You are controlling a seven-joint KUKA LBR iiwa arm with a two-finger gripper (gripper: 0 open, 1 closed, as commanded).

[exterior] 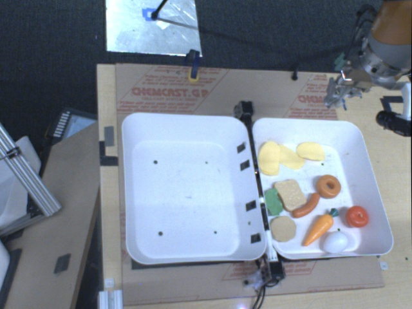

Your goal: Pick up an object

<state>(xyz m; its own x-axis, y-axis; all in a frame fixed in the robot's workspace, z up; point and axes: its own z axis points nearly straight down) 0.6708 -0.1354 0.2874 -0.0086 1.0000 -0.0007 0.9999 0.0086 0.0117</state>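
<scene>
The toy foods, a doughnut [329, 186] and carrot [318, 229] among them, lie in the right bin [370, 156], the carrot's long axis slanting. The gripper [336, 98] hangs beyond that bin's far rim over the bench [270, 89], holding nothing, so the food lies nearer the camera and slightly left.

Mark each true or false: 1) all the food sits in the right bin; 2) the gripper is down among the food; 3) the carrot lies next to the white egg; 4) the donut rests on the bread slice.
1) True: the right bin holds all the food.
2) False: the gripper is up beyond that bin's far right corner.
3) True: the carrot lies beside the egg.
4) False: the donut lies apart from the bread slice.
</scene>
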